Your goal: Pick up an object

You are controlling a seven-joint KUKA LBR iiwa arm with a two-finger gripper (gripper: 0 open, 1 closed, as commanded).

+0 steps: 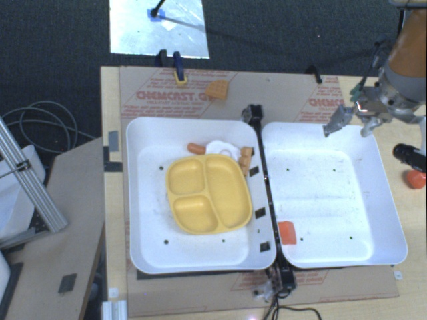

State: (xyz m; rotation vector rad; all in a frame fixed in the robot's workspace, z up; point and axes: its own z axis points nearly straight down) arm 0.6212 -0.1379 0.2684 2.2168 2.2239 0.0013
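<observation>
Gripper (351, 127) hangs open, holding nothing, over the right bin (373, 199) beside red "CHEMCAST" lettering (162, 96).

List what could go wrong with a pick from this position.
1. The gripper hangs over the right bin's far corner, away from every object, so closing here likely grabs nothing.
2. The orange block lies against the right bin's wall, which may block a finger.
3. The yellow divided plate is wide and flat, and small items crowd its far edge; a grasp may slip.
</observation>
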